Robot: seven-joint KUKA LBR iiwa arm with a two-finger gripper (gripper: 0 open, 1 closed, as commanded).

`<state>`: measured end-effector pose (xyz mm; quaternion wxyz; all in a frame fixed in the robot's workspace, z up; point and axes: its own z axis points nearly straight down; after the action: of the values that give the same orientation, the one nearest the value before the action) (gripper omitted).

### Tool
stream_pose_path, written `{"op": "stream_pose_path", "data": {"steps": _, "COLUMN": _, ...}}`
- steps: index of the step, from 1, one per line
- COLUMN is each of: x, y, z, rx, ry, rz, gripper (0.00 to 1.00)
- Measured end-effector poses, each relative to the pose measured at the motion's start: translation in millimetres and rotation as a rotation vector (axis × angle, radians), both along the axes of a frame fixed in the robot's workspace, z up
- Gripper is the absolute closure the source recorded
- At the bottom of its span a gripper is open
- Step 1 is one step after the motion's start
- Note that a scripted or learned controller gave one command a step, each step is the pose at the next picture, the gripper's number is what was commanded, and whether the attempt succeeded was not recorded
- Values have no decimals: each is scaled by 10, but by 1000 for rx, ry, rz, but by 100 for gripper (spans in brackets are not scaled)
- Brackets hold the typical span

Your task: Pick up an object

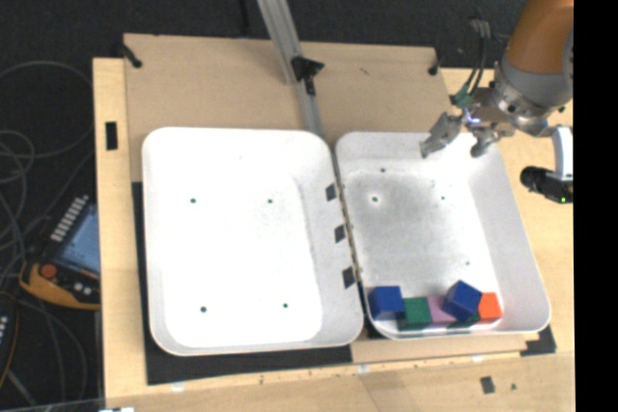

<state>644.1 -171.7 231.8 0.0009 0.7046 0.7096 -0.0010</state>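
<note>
Several small blocks lie along the near edge of the right bin: a blue block, a green block, a pink block, a second blue block and an orange block. My gripper hangs over the far right corner of that bin, well away from the blocks. Its two fingers are spread apart with nothing between them.
The left bin sits beside the right one, with dark clips along the shared edge. A slanted metal rail rises behind the bins. Cables and a handheld pendant lie off the bench at left.
</note>
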Motion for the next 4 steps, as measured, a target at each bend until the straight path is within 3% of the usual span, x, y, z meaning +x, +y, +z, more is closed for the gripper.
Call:
{"op": "stream_pose_path", "data": {"steps": 1, "x": -171, "y": 519, "z": 660, "rx": 3, "ry": -8, "rz": 0, "gripper": 0}}
{"op": "stream_pose_path", "data": {"steps": 2, "x": -368, "y": 1220, "z": 318, "rx": 5, "ry": 2, "rz": 1, "gripper": 0}}
{"op": "stream_pose_path", "data": {"steps": 3, "x": -335, "y": 1587, "z": -243, "rx": 3, "ry": 5, "rz": -2, "gripper": 0}}
{"op": "stream_pose_path", "data": {"steps": 4, "x": -325, "y": 1565, "z": -208, "rx": 3, "ry": -1, "rz": -7, "gripper": 0}}
